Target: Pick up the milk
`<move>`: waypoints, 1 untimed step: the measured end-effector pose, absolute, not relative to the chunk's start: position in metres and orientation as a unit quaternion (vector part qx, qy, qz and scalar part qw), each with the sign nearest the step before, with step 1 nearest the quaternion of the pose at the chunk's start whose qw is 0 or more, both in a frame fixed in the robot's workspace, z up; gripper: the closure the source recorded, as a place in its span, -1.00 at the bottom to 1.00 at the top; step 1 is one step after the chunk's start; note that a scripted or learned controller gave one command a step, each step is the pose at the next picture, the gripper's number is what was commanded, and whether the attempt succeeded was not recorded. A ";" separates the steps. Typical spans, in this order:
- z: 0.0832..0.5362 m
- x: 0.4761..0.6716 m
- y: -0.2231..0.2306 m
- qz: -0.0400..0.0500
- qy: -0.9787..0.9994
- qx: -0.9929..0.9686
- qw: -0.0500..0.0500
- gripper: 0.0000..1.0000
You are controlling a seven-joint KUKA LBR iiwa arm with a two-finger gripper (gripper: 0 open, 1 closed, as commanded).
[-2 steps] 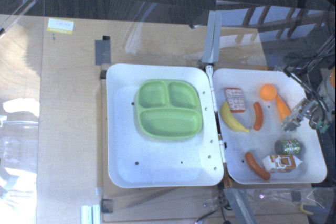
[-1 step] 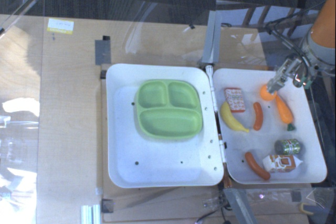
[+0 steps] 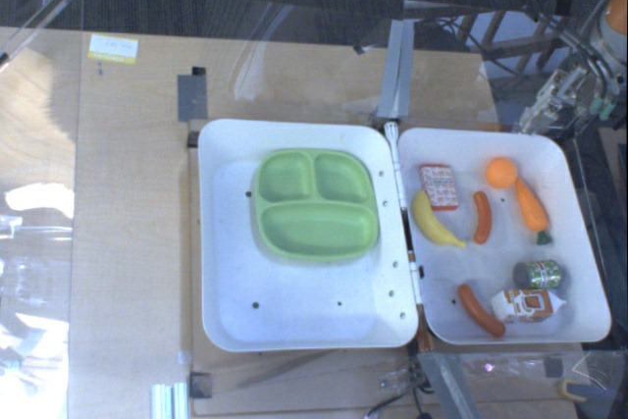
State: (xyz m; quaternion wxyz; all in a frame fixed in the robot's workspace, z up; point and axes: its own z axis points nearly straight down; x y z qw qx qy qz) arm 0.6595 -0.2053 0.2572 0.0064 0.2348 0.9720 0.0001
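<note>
Glossy white plastic bins (image 3: 294,329), pale wood bench (image 3: 118,211)

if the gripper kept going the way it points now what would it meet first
The two-finger gripper seems to point down-left, so probably the right white bin's far rim, then the round orange fruit; depth is unclear.

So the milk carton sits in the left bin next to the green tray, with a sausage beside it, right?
Not quite. The camera view shows the milk carton in the right bin, near its front edge, with a sausage beside it. The green tray lies in the left bin.
</note>
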 end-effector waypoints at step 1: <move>0.299 0.614 -0.100 0.001 0.976 0.218 0.006 1.00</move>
